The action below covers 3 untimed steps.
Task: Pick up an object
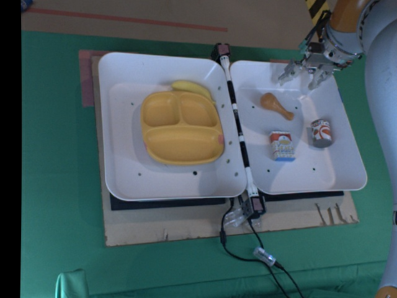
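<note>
In the right bin (pixel 347 176) lie a brown toy drumstick (pixel 276 105), a small red and white box (pixel 282 146) and a tin can (pixel 321 132) on its side. My gripper (pixel 302 76) hangs over the far part of that bin, above and to the right of the drumstick. Its fingers are spread open with nothing between them. The grey arm with its orange band comes in from the upper right.
The left bin (pixel 124 179) holds a yellow divided plate (pixel 181 128) with a banana (pixel 192 89) at its far edge. A black and white divider bar (pixel 237 120) runs between the bins. Cables (pixel 260 253) trail off the front onto green cloth.
</note>
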Motion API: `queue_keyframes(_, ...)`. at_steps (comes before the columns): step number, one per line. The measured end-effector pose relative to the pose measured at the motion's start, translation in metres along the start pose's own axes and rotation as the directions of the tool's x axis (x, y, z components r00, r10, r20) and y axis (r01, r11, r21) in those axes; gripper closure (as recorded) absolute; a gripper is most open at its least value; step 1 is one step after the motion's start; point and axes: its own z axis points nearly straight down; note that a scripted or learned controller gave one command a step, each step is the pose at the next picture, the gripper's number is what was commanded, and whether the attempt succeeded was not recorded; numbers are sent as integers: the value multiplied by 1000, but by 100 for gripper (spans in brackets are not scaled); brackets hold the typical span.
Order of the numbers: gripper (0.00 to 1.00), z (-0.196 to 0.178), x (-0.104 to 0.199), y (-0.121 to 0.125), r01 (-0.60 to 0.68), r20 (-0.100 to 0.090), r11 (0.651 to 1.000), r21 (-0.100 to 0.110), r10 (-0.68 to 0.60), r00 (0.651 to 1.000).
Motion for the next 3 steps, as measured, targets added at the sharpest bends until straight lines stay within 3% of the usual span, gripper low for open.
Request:
queue_keyframes(1, 0, 21, 1, -73, 0, -2, 1000, -8, 0, 1000)
queue_keyframes(2, 0, 14, 53, -120, 1, -8, 1000, 1, -1, 1000)
queue_keyframes(3, 100, -1, 51, -118, -6, -5, 1000, -12, 6, 1000)
